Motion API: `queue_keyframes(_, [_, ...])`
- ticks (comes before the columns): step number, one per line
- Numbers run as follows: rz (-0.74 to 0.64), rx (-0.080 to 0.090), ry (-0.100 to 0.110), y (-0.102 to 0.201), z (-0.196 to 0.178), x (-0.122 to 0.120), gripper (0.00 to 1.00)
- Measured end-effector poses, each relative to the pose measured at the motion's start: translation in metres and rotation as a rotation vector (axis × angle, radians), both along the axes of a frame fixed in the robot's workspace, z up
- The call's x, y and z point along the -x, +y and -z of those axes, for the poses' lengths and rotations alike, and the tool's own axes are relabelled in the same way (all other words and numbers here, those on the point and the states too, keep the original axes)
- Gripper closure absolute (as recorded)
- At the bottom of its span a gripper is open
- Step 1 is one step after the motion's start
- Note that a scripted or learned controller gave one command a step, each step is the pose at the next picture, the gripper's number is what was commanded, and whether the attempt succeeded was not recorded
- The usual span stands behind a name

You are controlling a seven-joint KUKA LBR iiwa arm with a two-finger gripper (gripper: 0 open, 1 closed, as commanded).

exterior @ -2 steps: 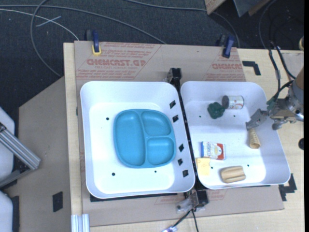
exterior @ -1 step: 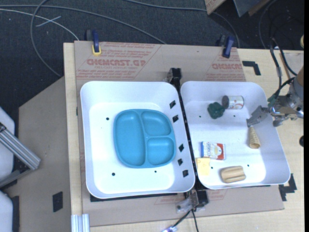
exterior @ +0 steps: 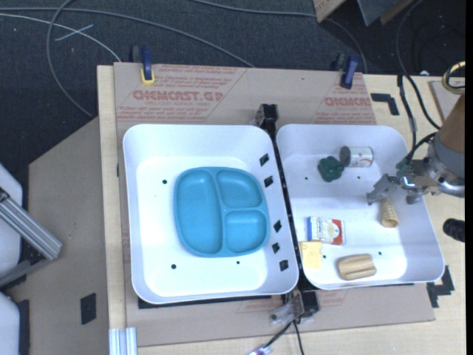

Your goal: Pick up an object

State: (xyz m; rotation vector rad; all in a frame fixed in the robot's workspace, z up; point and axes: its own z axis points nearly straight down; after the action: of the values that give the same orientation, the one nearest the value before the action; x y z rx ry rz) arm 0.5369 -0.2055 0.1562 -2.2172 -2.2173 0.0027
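Right bin [exterior: 425,228]: hand [exterior: 386,188] near far-right rim; centre floor open.

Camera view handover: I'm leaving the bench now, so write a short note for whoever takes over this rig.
Gripper: over the right bin, near its right wall, nothing seen between its fingers.
Right bin: dark green object, small can, tan cylinder just below the gripper, red and white packet, yellow block, tan block.
Left bin: blue divided plate.
Done: nothing lifted.
Left: grasp and lift one object.
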Motion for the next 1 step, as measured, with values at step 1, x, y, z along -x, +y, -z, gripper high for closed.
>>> queue_keyframes(1, [0.0, 0.0, -0.001, -0.0024, 0.0456, 0.0078, 0.0])
